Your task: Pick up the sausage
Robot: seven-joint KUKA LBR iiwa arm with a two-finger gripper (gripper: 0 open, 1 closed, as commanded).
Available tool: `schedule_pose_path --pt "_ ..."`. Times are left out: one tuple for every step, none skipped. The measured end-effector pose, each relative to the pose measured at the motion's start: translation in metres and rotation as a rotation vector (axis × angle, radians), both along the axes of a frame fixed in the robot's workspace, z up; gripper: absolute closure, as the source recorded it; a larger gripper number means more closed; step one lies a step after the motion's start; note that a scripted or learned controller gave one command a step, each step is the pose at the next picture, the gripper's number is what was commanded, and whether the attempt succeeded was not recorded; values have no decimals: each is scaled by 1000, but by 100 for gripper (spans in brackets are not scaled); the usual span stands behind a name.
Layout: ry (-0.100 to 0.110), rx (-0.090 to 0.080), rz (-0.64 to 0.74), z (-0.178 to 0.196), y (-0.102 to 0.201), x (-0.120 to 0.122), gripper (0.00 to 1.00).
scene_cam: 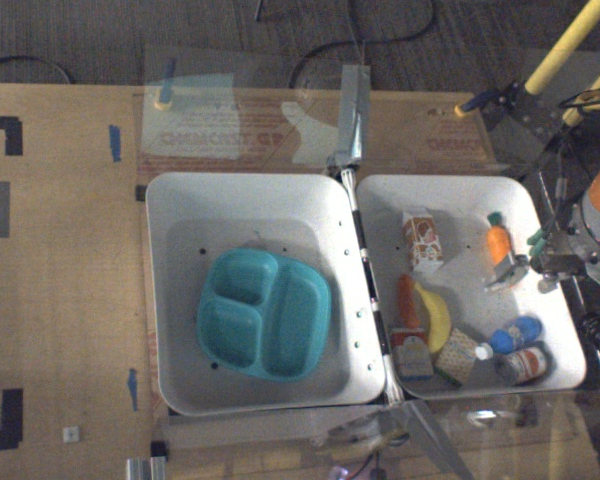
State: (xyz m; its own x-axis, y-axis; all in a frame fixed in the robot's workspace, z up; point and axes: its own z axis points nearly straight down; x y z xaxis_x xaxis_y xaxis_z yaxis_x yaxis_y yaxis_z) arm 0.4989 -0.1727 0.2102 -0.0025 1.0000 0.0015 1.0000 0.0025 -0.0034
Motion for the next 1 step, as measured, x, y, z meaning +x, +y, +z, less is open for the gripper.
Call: schedule_pose_path --pt "0 -1 -141 -89 78 0 0"
